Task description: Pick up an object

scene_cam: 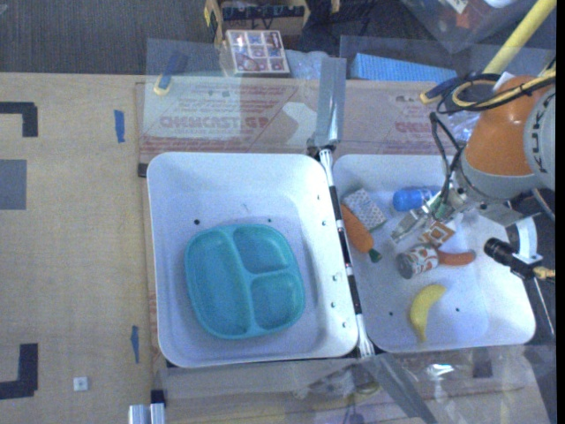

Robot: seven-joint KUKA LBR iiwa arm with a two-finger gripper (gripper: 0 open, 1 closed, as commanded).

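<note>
A: Target cluster located in right bin (494, 321), upper middle: small can (415, 261) lying on its side, orange sausage-shaped piece (455, 257) touching its right end, small printed packet (436, 233) just above. Blue bottle (411, 199) near the far wall. Carrot (357, 230) along the left wall, grey patterned block (365, 208) beside its upper end. Banana (425, 306) apart from the rest, toward the near wall.

B: Claw status?

A: Gripper (422, 219) low over the packet, angled down-left between bottle and can. Opening width not readable from this angle; metal parts blur together. Nothing visibly between the fingers; no hold to be claimed.

B: Failure modes from here?

A: Probable: crowding. Packet, can and sausage piece touching or nearly so; closure likely to catch two edges at once, or to nudge one aside. Can on its side: prone to roll under side contact. Packet flat against the floor: little to bite on, likely slip. Bottle just beside the wrist path: possible bump on descent or lift.

B: Outside the cluster?

A: Left bin (177, 184) holding a teal divided tray (244, 280), well apart, no interference expected. Cables (459, 91) above the orange band: possible drag; not confirmed.
</note>
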